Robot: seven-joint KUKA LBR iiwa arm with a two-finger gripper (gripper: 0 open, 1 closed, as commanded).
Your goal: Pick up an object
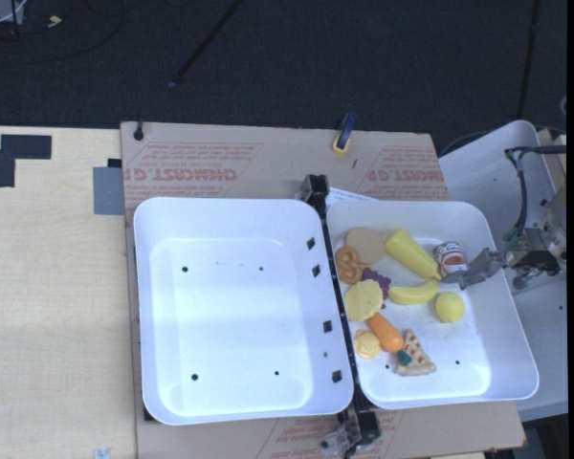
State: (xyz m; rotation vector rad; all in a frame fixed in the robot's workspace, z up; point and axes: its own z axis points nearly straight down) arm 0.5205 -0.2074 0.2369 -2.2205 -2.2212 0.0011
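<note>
Camera view gives us a slanted look down on the worktop [57, 285], where two white bins sit side by side. The left bin [231, 309] lies beside the right bin [502, 352], which holds the toy food: a yellow bottle-shaped piece [410, 253], a banana [413, 294], a lemon [449, 307], a small red-and-white can [450, 256], a carrot [386, 333], a pizza slice [414, 357], a pretzel [347, 265] and a flat yellow disc [363, 300]. The pincer [479, 269] reaches in low from the right, over the right bin's right-hand part, its grey tip just beside the can and above the lemon. We cannot tell how its jaws stand, and we see nothing between them.
</note>
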